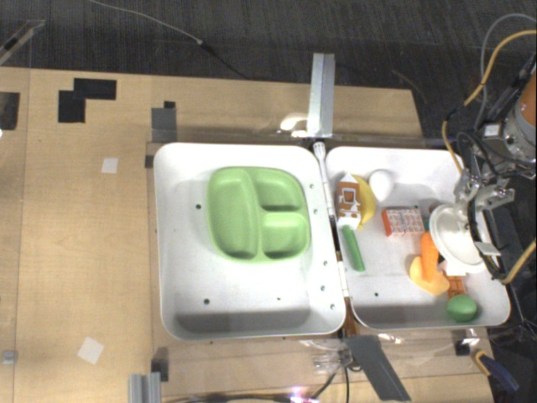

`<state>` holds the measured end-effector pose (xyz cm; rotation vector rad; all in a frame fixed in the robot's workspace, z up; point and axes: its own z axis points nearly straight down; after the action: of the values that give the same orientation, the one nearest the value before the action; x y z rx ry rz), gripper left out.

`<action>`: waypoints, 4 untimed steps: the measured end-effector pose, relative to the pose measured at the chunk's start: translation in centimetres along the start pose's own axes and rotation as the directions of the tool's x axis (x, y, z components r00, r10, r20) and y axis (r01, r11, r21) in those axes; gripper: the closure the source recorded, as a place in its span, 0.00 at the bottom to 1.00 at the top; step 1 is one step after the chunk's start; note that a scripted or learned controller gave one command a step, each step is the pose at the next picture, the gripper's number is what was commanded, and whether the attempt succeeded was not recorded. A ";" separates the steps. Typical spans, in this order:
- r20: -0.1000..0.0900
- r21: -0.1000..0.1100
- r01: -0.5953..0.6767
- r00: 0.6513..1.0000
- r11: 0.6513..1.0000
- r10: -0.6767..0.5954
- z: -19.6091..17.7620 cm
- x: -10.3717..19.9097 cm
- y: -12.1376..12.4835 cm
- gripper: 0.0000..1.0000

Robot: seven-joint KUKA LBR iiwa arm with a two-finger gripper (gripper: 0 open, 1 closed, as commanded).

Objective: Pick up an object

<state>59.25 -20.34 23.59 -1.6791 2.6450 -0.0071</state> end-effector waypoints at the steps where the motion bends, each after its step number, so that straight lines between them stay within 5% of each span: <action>1: 0.003 -0.002 0.326 0.945 0.945 -0.326 1.0 -2.6 -4.9 1.00; 2: 0.003 -0.001 0.546 0.838 0.838 -0.546 -0.1 -3.4 -6.5 1.00; 3: 0.006 -0.003 0.765 0.644 0.644 -0.765 0.3 -3.7 -6.8 1.00; 4: 0.007 -0.003 0.989 0.149 0.149 -0.989 -3.0 -0.6 1.0 1.00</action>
<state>58.57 -19.42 26.55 -3.0037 0.9120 -0.0021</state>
